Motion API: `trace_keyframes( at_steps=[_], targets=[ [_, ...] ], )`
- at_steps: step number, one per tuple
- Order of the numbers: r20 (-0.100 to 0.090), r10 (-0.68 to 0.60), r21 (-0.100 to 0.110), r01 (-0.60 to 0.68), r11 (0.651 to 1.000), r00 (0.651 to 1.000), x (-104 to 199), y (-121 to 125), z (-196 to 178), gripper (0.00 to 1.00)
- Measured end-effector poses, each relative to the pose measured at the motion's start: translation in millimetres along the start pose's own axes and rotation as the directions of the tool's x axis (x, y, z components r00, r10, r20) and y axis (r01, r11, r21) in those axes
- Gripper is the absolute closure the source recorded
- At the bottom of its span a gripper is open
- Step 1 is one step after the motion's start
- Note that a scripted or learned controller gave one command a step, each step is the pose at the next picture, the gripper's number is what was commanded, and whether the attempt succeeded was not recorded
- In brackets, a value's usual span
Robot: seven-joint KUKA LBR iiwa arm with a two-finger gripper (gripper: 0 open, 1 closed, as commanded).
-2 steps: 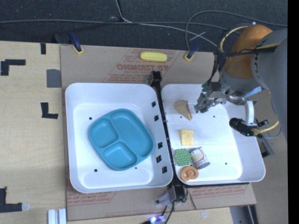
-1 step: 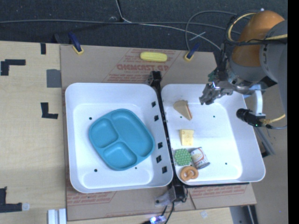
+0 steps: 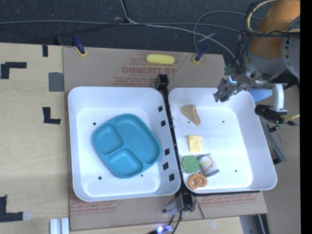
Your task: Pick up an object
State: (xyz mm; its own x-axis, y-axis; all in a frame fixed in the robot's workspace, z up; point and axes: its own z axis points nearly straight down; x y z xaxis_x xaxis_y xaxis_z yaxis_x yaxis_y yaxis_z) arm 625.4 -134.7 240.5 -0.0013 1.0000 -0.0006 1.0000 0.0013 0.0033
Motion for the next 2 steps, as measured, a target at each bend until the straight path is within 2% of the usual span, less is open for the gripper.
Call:
trace_keyframes(
  at_steps=[2],
  targets=[
    [-0.002, -0.004, 0.005, 0.004, 1.0, 1.0, 99.6, -20.7, -7.3, 1.0]
  ],
)
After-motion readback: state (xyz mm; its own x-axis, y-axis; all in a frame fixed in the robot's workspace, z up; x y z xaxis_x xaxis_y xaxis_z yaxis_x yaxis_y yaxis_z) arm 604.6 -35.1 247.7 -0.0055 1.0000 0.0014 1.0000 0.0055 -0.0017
